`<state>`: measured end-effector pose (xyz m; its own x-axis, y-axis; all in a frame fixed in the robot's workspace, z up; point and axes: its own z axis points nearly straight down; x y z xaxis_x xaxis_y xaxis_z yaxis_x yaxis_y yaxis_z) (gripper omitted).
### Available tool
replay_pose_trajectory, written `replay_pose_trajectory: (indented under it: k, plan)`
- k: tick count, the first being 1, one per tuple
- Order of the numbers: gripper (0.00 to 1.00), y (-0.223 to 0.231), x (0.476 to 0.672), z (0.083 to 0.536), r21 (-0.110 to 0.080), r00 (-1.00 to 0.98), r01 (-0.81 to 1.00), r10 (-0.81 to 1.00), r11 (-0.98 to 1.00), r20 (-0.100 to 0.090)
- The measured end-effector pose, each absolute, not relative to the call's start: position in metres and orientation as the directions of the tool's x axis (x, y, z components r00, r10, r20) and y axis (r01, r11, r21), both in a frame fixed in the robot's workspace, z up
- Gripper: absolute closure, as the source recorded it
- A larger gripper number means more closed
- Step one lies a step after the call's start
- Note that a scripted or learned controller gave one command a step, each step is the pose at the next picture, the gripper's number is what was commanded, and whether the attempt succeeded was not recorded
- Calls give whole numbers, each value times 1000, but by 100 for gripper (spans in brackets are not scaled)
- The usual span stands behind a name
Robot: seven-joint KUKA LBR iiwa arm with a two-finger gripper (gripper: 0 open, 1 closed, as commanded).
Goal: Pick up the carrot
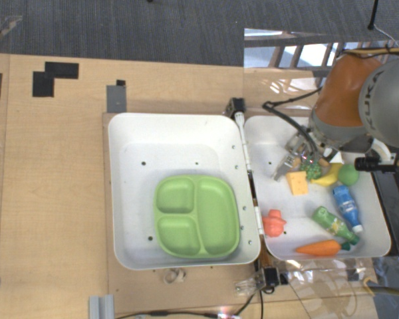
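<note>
The carrot (pixel 318 248) lay against the right bin's (pixel 269 128) near wall, well apart from the jaws, whose state I couldn't tell, so a grab might have scraped that wall or snagged the green bottle (pixel 333 222) beside it.

A: What's the bench (pixel 53 198) like?
B: Light wood top. Two shallow white bins directly on it, side by side, edges touching: left bin (pixel 130 178), right bin (pixel 266 135).
A: Anything else on the wood?
B: Black L-shaped patch (pixel 53 77) far left, small grey block (pixel 117 97) just behind the left bin. Cables (pixel 253 291) along front edge.
</note>
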<state>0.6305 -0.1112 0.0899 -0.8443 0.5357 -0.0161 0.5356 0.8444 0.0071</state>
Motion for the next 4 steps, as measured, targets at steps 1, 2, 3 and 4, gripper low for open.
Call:
replay_pose_trajectory:
  k: [1,2,3,4]
  plan:
    - [0,-81,601,89,6,-901,434,434,901,-12]
    - [0,-48,544,190,6,-936,351,352,936,-16]
    - [0,-93,560,132,1,-932,363,363,932,-5]
    - [0,-94,569,90,6,-902,432,432,902,-13]
